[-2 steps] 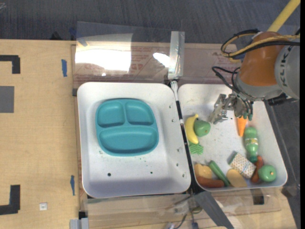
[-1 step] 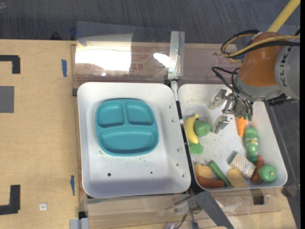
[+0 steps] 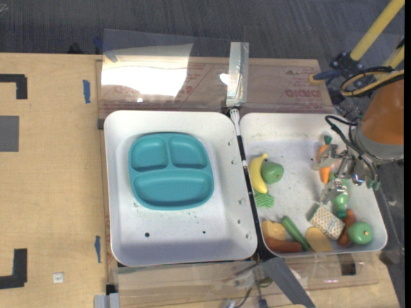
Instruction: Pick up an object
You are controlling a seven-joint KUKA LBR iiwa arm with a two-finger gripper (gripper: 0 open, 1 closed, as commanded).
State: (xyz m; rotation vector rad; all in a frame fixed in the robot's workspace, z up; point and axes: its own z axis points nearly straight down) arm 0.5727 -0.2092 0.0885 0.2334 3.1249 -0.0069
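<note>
My gripper [image 3: 338, 175] hangs low over the right side of the right bin [image 3: 292, 133], under the orange band [image 3: 385, 117] of the arm. It sits among several toy foods. An orange carrot piece [image 3: 324, 158] lies just to its left, and a small green piece [image 3: 340, 201] just below it. Further down are a checkered cracker [image 3: 326, 221] and a green apple [image 3: 361, 233]. A yellow banana [image 3: 258, 174] and a green pepper [image 3: 273, 172] lie apart at the bin's left side.
The left bin [image 3: 122, 236] bears a teal divided plate [image 3: 171, 171]. A green cucumber [image 3: 294, 230], a tan potato [image 3: 273, 228] and a red sausage [image 3: 284, 246] crowd the right bin's front edge. Black and yellow cables [image 3: 359, 76] hang at the right.
</note>
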